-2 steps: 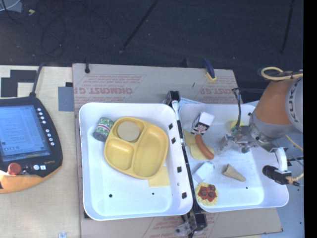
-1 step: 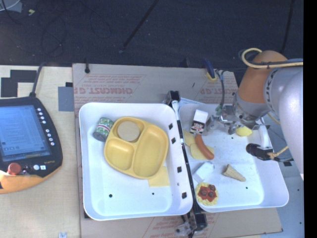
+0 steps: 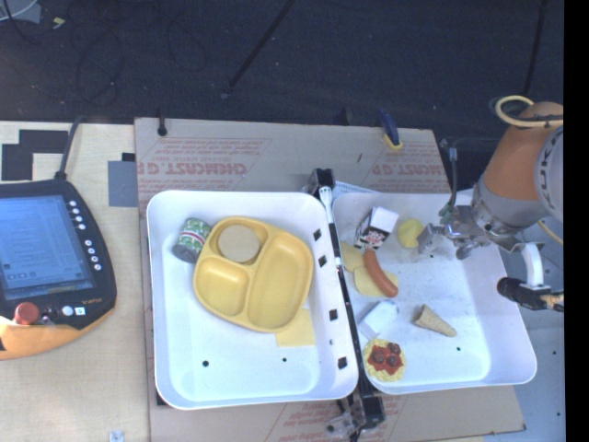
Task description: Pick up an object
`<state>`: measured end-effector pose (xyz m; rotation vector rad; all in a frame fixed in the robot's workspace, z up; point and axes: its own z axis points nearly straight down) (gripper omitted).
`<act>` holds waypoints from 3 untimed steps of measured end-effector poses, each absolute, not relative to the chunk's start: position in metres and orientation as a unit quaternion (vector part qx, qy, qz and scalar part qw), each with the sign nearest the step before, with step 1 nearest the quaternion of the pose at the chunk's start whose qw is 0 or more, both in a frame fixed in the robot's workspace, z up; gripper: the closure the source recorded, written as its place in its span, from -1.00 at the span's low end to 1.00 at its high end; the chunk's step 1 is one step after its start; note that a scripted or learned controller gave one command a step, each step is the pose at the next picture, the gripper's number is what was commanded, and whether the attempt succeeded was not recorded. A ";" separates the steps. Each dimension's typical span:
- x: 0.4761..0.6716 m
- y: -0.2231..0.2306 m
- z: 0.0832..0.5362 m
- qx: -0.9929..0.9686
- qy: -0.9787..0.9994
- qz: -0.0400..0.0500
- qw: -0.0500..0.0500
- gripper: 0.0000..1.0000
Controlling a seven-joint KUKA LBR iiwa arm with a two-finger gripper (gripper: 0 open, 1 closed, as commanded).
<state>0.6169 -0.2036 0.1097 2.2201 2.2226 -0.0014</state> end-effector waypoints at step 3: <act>0.630 -0.212 0.088 0.706 0.709 0.001 0.002 -1.00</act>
